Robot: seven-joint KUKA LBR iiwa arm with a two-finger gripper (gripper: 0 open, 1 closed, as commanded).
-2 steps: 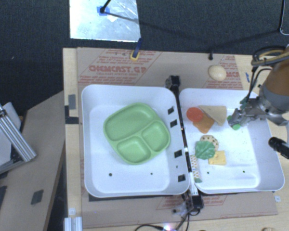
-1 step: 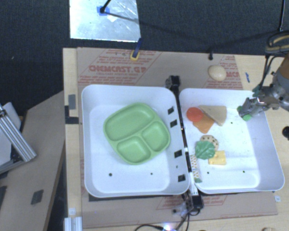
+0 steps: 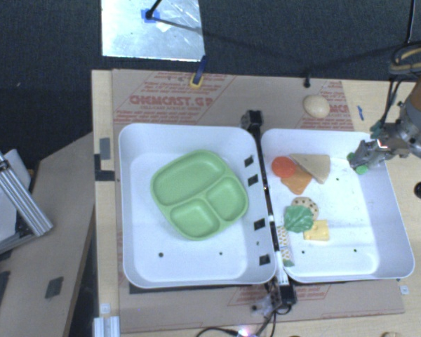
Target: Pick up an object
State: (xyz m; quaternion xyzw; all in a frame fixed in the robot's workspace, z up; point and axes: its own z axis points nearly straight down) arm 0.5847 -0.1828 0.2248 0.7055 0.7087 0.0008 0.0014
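**Gripper at the right bin's far edge, food items lying loose below it**

The surface (image 3: 161, 93) carries two shallow white bins side by side. The left bin (image 3: 137, 209) holds a green divided plate (image 3: 198, 194) with three compartments, lying slightly turned near the bin's middle. The right bin (image 3: 379, 216) holds a cluster of small food-shaped items toward its left half. A tan wedge (image 3: 314, 166) lies at the top of the cluster, touching an orange piece (image 3: 295, 182) and a red round piece (image 3: 283, 166) beside it. Lower down, a green leafy item (image 3: 298, 218) lies over a speckled cookie-like disc (image 3: 304, 203), with a yellow block (image 3: 317, 231) just beside it.

The arm (image 3: 417, 114) reaches in from the right, and its gripper (image 3: 363, 159) sits over the right bin's upper right corner, well apart from the items. Whether the gripper is released or clenched cannot be told; something green shows at its tip, too small to identify. A pale egg-shaped object (image 3: 316, 105) rests on the surface beyond the right bin.
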